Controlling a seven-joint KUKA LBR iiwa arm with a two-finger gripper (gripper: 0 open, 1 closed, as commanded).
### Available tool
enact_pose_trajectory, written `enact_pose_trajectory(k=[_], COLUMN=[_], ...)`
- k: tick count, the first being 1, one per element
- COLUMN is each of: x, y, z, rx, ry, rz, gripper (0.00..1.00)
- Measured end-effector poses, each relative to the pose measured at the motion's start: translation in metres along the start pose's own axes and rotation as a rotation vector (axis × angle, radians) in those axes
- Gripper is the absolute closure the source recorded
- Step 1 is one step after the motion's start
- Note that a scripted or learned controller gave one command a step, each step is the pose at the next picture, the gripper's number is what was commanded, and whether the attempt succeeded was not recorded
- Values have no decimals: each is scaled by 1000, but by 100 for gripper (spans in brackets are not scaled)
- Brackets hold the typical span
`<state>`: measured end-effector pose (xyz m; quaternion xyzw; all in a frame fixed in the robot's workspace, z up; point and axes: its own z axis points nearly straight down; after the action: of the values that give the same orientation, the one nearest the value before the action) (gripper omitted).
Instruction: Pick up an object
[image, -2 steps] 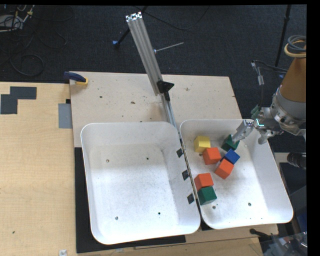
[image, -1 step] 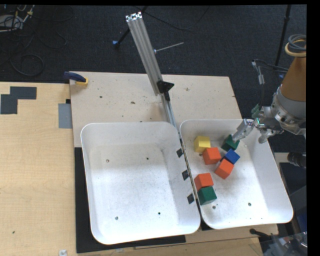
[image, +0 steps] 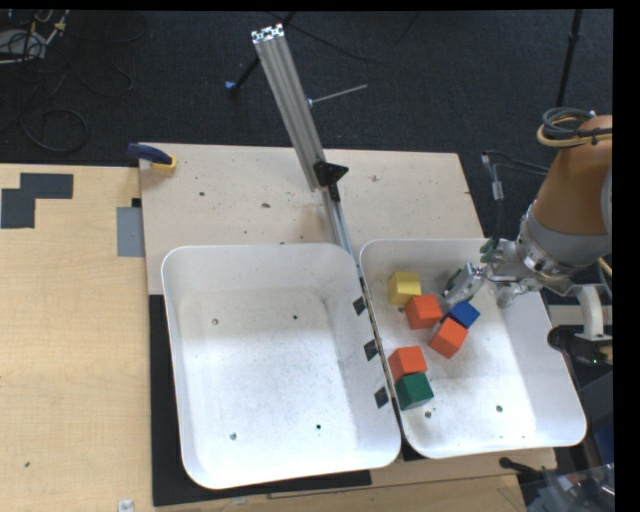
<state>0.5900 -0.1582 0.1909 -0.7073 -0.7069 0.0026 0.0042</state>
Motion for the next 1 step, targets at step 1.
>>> enact_pose_trajectory(k=[1], x=[7], y=[-7], z=[49], rx=[-1], ry=[0], rz=[1], gripper=[0])
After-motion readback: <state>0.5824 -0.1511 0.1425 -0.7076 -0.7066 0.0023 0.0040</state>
